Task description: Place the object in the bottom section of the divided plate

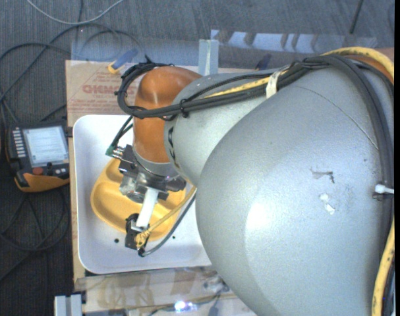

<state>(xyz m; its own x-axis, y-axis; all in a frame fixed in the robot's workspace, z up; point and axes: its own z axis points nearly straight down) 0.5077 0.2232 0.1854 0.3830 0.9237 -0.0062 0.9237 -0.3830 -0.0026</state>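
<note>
My gripper (144, 187) hung low over the yellow divided plate (106, 206), perhaps just touching it. The plate lay in the white bin (87, 147), toward its near side. My own wrist covered the grip, so I could not tell whether it was spread or closed.

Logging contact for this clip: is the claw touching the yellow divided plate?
Cannot tell. The camera view has the claw over the yellow divided plate, but the wrist hides any gap.

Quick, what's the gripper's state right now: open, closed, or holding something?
Gripper: cannot be told from this angle; it is low over the yellow divided plate in the white bin.
</note>
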